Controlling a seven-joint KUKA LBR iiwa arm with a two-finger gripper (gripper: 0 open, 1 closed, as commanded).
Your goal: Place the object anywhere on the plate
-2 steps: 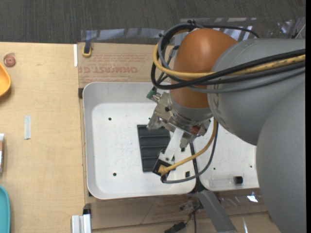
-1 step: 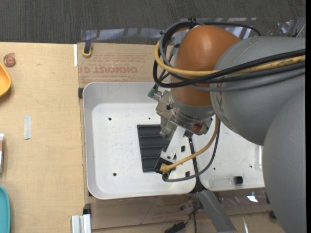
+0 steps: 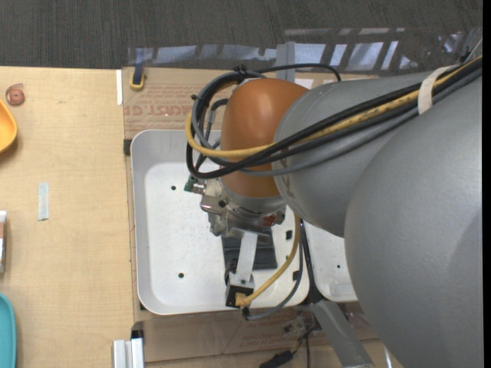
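Taken by one fixed camera mounted above the worktop (image 3: 61,167), looking down at a slant. Aimed at the left-hand white bin (image 3: 153,228), held near the middle of the frame, with the right-hand bin (image 3: 337,278) reduced to a sliver. Set close to the arm (image 3: 399,205) reaching in from the right, hence blocked by its grey bulk over much of the right half, with the orange band (image 3: 257,129) near centre. Faced so as to put the far worktop edge and the dark floor (image 3: 230,14) along the top, the near edge along the bottom. Cropped at left through a yellow dish (image 3: 6,133) and a teal rim (image 3: 4,336)
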